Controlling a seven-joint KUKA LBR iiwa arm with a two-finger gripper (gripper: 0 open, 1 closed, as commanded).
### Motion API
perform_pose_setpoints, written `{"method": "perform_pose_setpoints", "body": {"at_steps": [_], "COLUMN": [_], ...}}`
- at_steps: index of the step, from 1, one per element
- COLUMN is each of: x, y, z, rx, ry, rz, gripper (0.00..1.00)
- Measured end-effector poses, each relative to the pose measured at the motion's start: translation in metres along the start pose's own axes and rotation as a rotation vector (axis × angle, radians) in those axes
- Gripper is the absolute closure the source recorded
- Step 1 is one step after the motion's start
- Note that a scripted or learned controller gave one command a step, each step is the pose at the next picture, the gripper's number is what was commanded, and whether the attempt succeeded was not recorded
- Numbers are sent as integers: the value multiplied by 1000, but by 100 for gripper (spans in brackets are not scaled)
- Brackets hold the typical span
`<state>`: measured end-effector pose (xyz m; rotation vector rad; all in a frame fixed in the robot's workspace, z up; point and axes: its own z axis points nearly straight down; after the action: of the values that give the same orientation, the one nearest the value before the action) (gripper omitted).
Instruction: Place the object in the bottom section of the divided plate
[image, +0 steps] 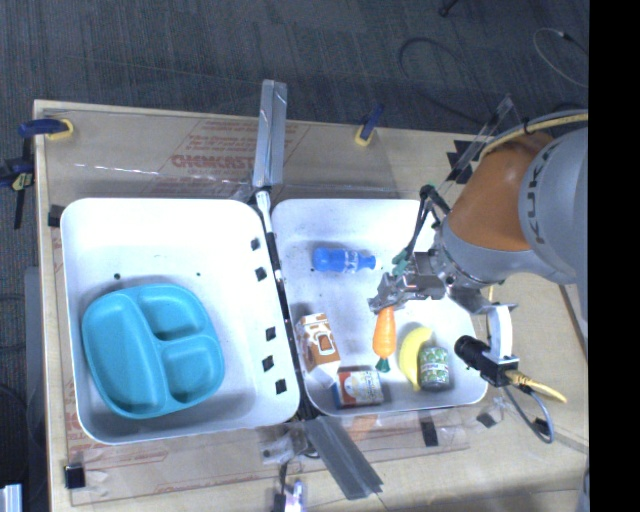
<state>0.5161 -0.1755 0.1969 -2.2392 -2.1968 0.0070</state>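
From my remote seat I see the arm's hand (392, 294) low in the right white bin (300, 222), directly above the orange plastic carrot (383, 335), though I cannot tell how it is set. The light blue divided plate (150, 347) lies in the left white bin (150, 215) (well apart from the carrot), and a yellow banana (410, 352) lies just beside the carrot

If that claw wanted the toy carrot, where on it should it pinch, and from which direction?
Probably across the orange body of the carrot, around its middle, coming straight down from above. It lies flat in the right bin with its green top pointing toward the bin's near edge. The fingers should close across its narrow width, though the banana lies very close on one side, leaving little room. The gripper is just beyond its tip.
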Motion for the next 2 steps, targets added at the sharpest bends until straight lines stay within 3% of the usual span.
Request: {"method": "perform_pose_setpoints", "body": {"at_steps": [1, 2], "x": [77, 132], "y": [12, 43], "z": [-35, 10], "rx": [1, 5], "ry": [-1, 0], "rz": [32, -149], "gripper": [100, 100]}}
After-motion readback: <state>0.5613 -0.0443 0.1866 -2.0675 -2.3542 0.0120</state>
